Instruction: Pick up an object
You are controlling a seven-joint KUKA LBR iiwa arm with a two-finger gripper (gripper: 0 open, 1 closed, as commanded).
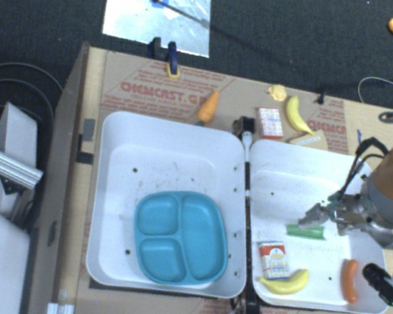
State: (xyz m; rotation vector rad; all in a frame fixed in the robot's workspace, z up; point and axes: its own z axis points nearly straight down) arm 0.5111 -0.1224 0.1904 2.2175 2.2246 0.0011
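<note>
My gripper (315, 218) hangs low over the right bin (291, 168), near its middle, with the arm coming in from the right. Just under the gripper's tip lies a flat green piece (306, 231) on the bin floor; I cannot tell whether they touch. Toward the bin's front edge sit a small red-and-white carton (274, 259) and a yellow banana (287, 281). An orange-red sausage (349, 280) lies at the front right.
The left bin (130, 149) holds a blue divided plate (180, 237). Behind the bins on the cardboard lie a carrot (207, 106), a second carton (269, 123) and another banana (297, 115). A black part (381, 284) of the arm juts over the right bin's front corner.
</note>
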